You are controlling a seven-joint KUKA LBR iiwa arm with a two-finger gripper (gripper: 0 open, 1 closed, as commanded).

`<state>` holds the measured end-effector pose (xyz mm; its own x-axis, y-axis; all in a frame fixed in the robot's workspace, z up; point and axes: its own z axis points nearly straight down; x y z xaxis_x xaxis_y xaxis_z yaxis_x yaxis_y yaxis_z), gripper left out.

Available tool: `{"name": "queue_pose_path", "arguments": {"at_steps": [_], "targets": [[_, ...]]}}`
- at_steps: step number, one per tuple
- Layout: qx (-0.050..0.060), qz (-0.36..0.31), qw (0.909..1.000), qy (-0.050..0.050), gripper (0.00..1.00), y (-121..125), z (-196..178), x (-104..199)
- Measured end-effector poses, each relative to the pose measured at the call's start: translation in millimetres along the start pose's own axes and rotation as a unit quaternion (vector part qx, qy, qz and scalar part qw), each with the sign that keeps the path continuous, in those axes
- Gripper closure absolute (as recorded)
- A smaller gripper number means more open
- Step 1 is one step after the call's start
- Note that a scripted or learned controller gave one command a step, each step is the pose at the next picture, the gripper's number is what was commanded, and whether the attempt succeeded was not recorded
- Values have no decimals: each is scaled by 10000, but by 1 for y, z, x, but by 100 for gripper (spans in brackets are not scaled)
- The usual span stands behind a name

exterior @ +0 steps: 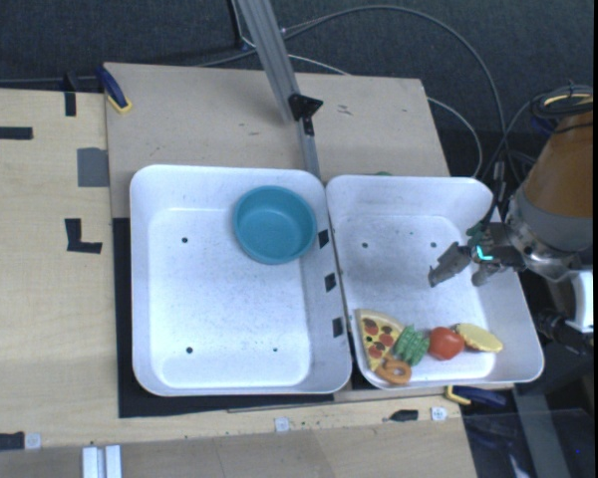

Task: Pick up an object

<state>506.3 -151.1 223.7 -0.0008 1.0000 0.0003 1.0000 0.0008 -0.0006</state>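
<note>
My gripper (461,270) hangs over the right side of the right bin (399,217), fingers spread apart with nothing between them. Below it, along the bin's front edge, lie a pizza slice toy (376,335), a green leafy toy (412,344), a red tomato (445,343), a yellow piece (479,339) and a small orange ring (395,371). A blue bowl (273,224) sits in the back of the left bin (209,366).
A grey metal pole (269,48) slants down from the top toward the gap between the bins. Black cables (458,58) loop over the bench behind the right bin. A yellow-blue clamp (117,95) rests at the board's back left corner.
</note>
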Motion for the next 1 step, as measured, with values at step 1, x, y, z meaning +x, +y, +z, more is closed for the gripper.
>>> {"name": "queue_pose_path", "arguments": {"at_steps": [1], "targets": [[0, 0, 10000, 0, 0, 0, 0, 0]]}}
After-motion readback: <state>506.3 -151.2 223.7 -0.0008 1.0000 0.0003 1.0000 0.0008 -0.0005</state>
